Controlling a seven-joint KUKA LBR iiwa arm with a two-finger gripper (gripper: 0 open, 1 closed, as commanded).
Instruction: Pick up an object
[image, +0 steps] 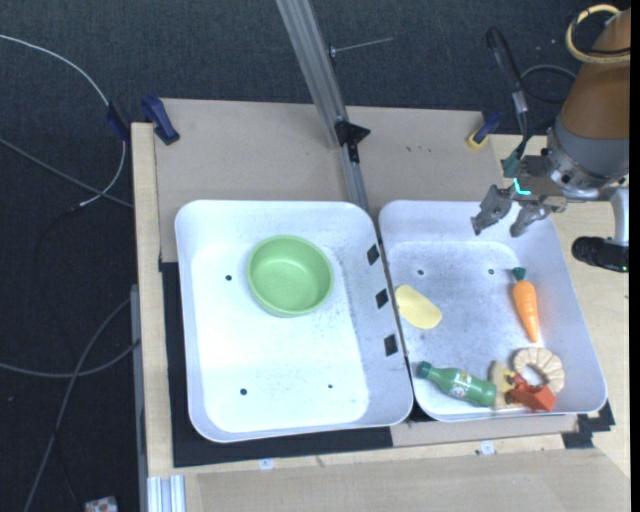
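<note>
Even, bright overhead light washes both white bins nearly to glare, casting only soft, short shadows beside the green bowl and the carrot, while the dark floor stays dim and the whole frame is slightly soft and grainy.

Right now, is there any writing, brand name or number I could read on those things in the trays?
None can be read.
green bottle: it has a pale label, too small and blurred to make out.
carrot, green bowl, yellow piece: plain, no markings.
</note>
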